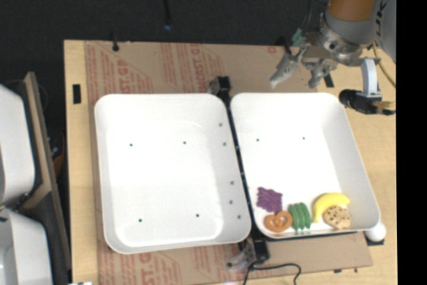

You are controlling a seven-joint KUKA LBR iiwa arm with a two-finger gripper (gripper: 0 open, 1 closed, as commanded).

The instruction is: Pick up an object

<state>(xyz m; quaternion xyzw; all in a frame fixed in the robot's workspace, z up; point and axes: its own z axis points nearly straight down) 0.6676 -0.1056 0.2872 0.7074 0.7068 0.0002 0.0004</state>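
My gripper (299, 77) hangs above the far edge of the right bin (293, 123), its two fingers spread apart with nothing between them. Far from it, in the right bin's near corner, lie a purple piece (269, 197), an orange pretzel-like ring (277, 221), a green piece (300, 215), a yellow banana (331, 200) and a tan speckled cookie (337, 216), packed close together.
The left bin (160, 163) sits beside the right one on a cardboard sheet (153, 70). A black clamp (220, 85) sits at the far end of the seam between the bins. A white object (13, 143) stands at the left edge.
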